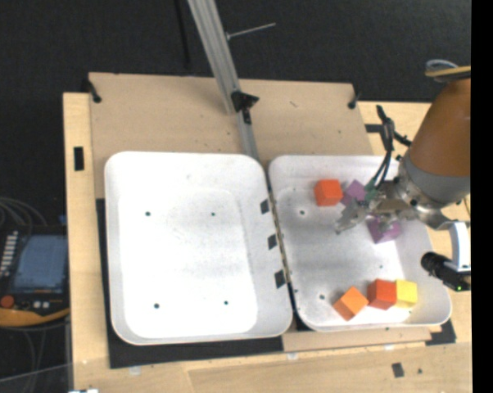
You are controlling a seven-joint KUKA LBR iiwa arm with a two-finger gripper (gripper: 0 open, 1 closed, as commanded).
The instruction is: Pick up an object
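In the right bin (308, 244) lie several small blocks. An orange cube (328, 191) and a purple block (355, 191) sit near the far wall. A second purple block (385, 231) lies at mid-right, partly hidden under my gripper (366, 214), which hangs low just over the bin floor between the two purple blocks. Near the front wall an orange cube (352, 302), a red cube (383, 293) and a yellow cube (406, 291) sit together in a row. The view does not show anything held.
The left bin (185, 244) lies beside the right one, their rims meeting at mid-bench. A slanted metal rail (218, 51) rises from behind the bins. The arm's orange band (447, 133) looms over the right bin's far right corner.
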